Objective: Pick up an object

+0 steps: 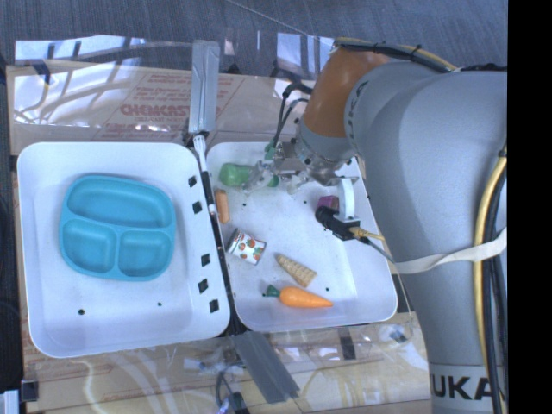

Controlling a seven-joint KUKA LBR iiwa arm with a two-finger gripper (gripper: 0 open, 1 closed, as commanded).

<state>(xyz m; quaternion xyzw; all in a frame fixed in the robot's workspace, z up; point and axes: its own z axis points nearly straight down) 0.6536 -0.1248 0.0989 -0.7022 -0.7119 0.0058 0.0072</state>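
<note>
My gripper (274, 172) hangs low over the far part of the right bin (366, 296), just right of a green rounded object (233, 174). Whether it touches the green object cannot be made out. A small orange sausage-shaped piece (222, 206) lies against the bin's left wall. Near the middle lie a small white cup with coloured spots (247, 247) on its side and a tan ice-cream cone (297, 271). An orange carrot with a green top (299, 297) lies near the front wall. A small dark purple thing (328, 203) shows under the wrist.
The left bin (34, 309) holds a blue divided plate (116, 227). The grey arm (431, 162) covers the right side of the right bin. A row of black clips (205, 231) runs along the ridge between the bins.
</note>
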